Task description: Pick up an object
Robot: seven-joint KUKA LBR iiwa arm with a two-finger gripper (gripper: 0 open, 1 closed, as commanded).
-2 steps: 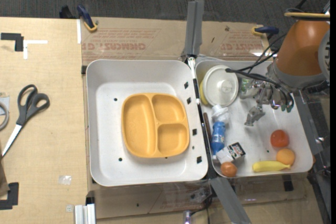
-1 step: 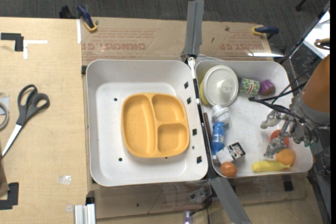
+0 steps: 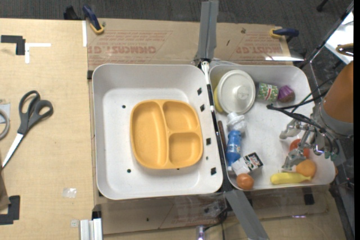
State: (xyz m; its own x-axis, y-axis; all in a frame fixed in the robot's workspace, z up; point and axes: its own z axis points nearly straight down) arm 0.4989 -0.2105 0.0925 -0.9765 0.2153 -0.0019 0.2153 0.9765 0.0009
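Tool (image 3: 296, 148) low over the right bin (image 3: 264, 137), near that bin's right wall; fingers' state impossible to tell, tangled among cables and clutter. Just beside the fingertips: a small orange fruit (image 3: 306, 168), a red piece (image 3: 297, 146) and a yellow banana (image 3: 289, 178) along the bin's near wall. Farther left: a blue-labelled bottle (image 3: 234, 140), a small black-and-white packet (image 3: 251, 162), an orange ball (image 3: 244, 180) at the near-left corner. At the far wall: a white bowl (image 3: 236, 91), a green can (image 3: 269, 91), a purple item (image 3: 286, 93). In the left bin (image 3: 112, 137): a yellow divided tray (image 3: 166, 134), centred. On the desk (image 3: 45, 188), near its left edge: scissors (image 3: 25, 121).
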